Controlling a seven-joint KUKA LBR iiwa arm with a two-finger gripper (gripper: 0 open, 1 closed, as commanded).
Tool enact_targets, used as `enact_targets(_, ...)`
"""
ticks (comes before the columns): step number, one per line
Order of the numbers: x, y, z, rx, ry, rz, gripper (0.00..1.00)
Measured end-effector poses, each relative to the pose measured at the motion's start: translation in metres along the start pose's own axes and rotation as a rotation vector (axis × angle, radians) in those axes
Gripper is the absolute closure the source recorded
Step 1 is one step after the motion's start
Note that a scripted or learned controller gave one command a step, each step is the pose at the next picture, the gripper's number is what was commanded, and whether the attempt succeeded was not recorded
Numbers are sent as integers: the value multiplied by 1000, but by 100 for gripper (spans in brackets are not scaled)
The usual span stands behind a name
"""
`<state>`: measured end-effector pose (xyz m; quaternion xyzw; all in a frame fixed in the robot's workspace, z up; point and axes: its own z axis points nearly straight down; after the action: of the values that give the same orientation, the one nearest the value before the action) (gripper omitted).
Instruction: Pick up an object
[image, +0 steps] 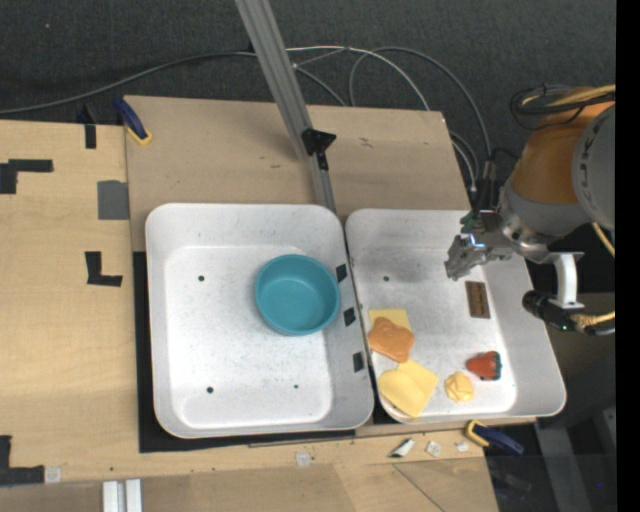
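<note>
In the right bin (420, 250) lie several small items: an orange piece (392, 342) on a yellow slice (390, 321), a pale yellow wedge (408, 387), a small yellow lump (459, 386), a red piece (484, 366) and a brown block (478, 299). My gripper (464, 257) hangs over the upper right part of this bin, just above and left of the brown block. Nothing shows between its fingers. A blue bowl (296, 293) sits upright in the left bin (190, 330).
A slanted grey metal pole (290, 95) crosses the bench behind the bins. Cables (400, 70) loop at the back. Blue clamps (132, 120) hold the board at its corners. The arm's orange band (560, 160) is at the right edge.
</note>
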<state>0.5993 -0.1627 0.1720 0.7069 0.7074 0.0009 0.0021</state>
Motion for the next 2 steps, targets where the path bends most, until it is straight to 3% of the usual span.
enact_targets(1, 0, 1, -46, 0, 0, -1, 100)
enact_targets(2, 60, 0, -39, 6, 4, -6, 100)
